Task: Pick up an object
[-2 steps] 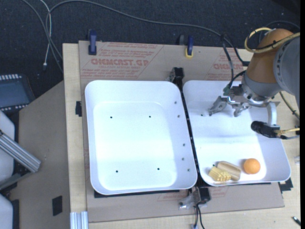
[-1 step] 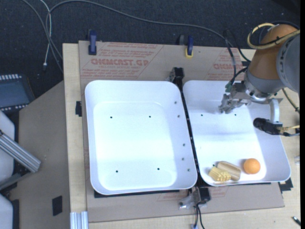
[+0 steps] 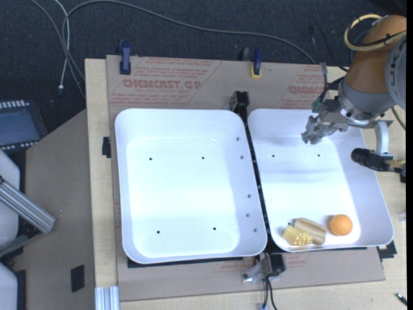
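Three items at near edge of right bin (image 3: 361,173): orange ball (image 3: 341,225), bread roll (image 3: 310,226), corn piece (image 3: 296,236). End effector (image 3: 315,132) over far edge, grip state indiscernible.

Blue clamps (image 3: 124,55) (image 3: 256,62) on board's far edge; white cable (image 3: 64,24) on dark floor; grey device (image 3: 19,123), perhaps keypad, left.

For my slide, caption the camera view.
Hand above right white bin holding orange ball, yellow corn piece.
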You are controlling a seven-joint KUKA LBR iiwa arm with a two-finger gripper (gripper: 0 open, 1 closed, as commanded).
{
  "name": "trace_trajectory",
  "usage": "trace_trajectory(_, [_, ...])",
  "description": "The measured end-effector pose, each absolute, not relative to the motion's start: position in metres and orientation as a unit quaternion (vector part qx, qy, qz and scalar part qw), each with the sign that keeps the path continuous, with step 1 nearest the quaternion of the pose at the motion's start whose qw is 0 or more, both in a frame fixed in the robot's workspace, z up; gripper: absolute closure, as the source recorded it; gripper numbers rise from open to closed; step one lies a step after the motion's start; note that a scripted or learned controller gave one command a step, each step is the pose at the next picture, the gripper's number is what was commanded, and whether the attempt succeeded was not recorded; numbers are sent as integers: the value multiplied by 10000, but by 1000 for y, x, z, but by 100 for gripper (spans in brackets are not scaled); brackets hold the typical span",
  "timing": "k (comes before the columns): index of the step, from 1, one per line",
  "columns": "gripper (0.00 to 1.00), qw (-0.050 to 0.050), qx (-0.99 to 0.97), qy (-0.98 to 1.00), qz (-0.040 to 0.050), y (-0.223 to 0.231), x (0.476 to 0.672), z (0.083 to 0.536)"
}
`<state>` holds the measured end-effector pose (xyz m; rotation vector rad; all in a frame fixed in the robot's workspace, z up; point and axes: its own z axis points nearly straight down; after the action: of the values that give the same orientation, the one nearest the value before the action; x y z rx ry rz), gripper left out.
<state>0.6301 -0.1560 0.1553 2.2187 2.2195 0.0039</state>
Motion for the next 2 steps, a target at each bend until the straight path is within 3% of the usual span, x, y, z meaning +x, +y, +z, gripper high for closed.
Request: trace_trajectory(2, [100, 20, 7071, 7071, 14, -155, 625, 245])
